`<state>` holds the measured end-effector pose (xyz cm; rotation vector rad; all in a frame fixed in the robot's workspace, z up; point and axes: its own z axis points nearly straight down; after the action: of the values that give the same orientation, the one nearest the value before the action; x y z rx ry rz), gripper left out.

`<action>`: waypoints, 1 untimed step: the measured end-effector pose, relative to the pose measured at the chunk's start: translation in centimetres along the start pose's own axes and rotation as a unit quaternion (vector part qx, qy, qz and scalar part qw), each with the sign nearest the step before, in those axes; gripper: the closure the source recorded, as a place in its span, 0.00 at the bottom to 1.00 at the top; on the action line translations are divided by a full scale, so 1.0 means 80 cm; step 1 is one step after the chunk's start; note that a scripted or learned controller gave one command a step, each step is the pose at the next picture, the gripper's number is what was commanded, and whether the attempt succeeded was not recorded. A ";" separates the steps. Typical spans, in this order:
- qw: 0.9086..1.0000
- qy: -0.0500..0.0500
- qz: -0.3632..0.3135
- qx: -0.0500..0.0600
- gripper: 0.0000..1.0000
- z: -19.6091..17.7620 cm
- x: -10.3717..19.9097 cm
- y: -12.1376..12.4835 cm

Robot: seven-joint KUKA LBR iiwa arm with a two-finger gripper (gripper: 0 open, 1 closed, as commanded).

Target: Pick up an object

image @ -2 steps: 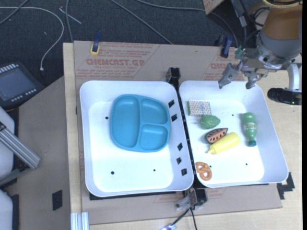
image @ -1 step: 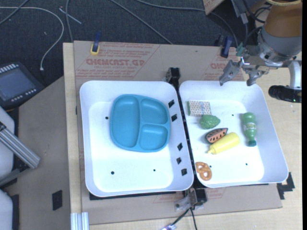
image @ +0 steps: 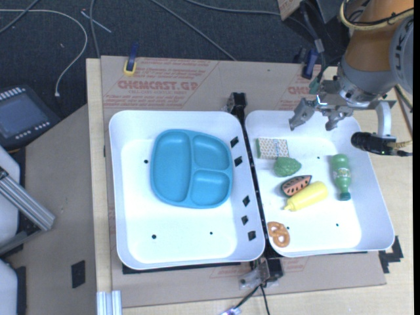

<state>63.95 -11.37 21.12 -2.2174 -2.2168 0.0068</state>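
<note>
Overhead view of a bench carrying 2 shallow white bins side by side on a cardboard sheet (image: 197,77). The left bin (image: 131,228) contains 1 blue divided plate (image: 190,168) with 3 compartments, lying flat near the bin's centre. The right bin (image: 367,222) contains 6 small objects: a pale patterned square packet (image: 272,147) toward the far left corner; a green leafy toy vegetable (image: 287,167) just beside and in front of the packet; a toy watermelon slice (image: 296,184) just in front of that; a yellow bottle (image: 306,196) lying on its side and touching the slice; a green bottle (image: 340,175) lying on its side, apart from the others on the right; and a pretzel (image: 278,233) near the front left corner. The grey arm with its orange band (image: 377,18) enters from the upper right. Its gripper (image: 317,118) hovers over the far edge of the right bin, its 2 fingers (image: 300,116) spread apart with nothing between them, well apart from every object.
</note>
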 end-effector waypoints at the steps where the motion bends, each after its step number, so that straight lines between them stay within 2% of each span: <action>1: 1.000 0.000 0.000 0.000 0.00 0.058 -0.003 0.009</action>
<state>64.64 -11.57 16.47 -2.2175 -2.2177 0.0060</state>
